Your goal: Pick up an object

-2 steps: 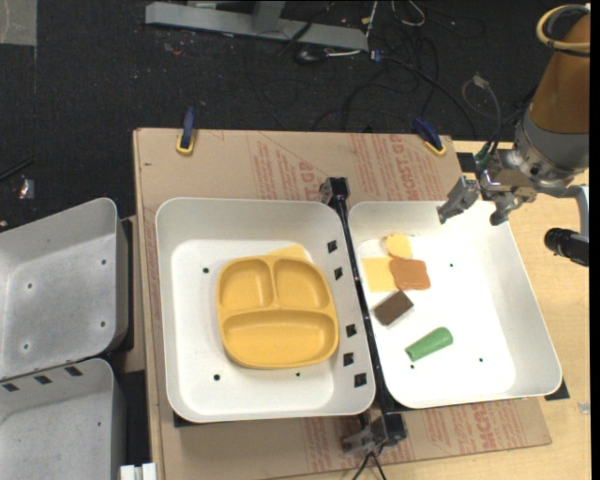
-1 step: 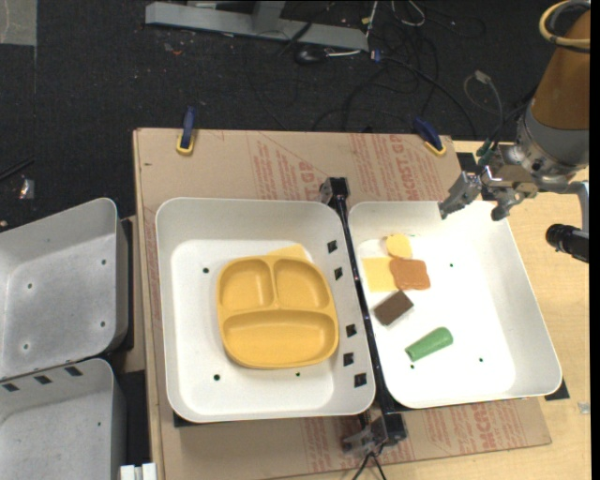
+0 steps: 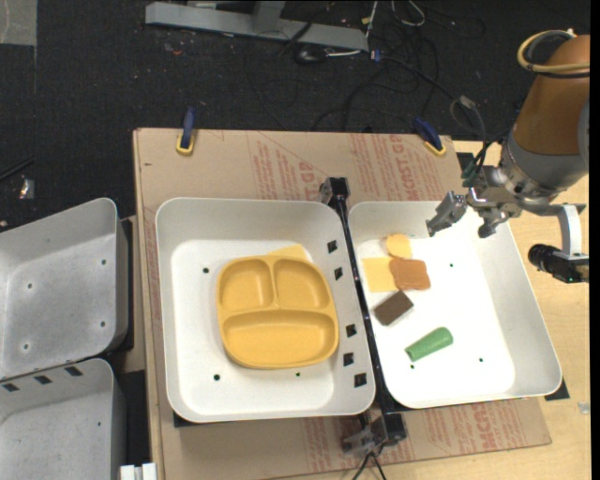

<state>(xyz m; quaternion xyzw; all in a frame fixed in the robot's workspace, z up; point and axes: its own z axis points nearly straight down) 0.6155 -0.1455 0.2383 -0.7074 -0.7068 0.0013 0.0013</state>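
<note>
Tray (image 3: 277, 313) in left bin (image 3: 178, 309) (blocks (image 3: 394, 307) in right bin (image 3: 525, 319)).

A brown board (image 3: 281, 159) with red print lies flat under two white bins. The left bin (image 3: 184, 281) and the right bin (image 3: 511, 323) sit side by side and meet along a black strip (image 3: 353, 281) that runs from the far edge to the near edge. One blue clamp (image 3: 187, 131) grips the board's far edge at the left and another blue clamp (image 3: 429, 136) at the right; a dark clamp (image 3: 375, 433) sits at the near edge below the strip. Left of the board are two grey metal trays, the far tray (image 3: 56, 272) and the near tray (image 3: 56, 422). On the dark floor (image 3: 75, 94) beyond lie a grey bar (image 3: 253, 23) and loose cables (image 3: 394, 56). The pale counter (image 3: 577, 375) shows at the right.
</note>
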